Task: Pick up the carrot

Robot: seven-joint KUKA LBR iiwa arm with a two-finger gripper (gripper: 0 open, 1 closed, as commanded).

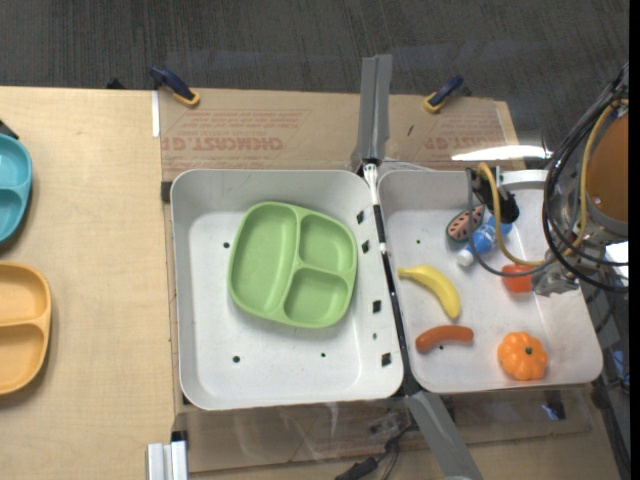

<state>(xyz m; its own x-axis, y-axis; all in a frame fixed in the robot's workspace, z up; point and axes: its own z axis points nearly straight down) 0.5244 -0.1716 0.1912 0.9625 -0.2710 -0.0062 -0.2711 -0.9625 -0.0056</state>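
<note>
Left bin (190,298): one green divided plate (294,264), three compartments, lying flat near the middle.

Right bin (570,358): a yellow banana (434,288) near the centre; a reddish sausage (443,338) just below it; a small orange pumpkin (523,356) at the lower right; a blue-and-white item and a pink spotted item (461,225) near the upper edge.

The carrot (518,279) lies at the right side of the right bin, above the pumpkin.

End effector (550,284): sits just beside the carrot, at its right end. Opening and contact cannot be told; cables obscure it.

On the counter (90,168) at far left: a teal plate (12,183) and an orange plate (20,328).
</note>
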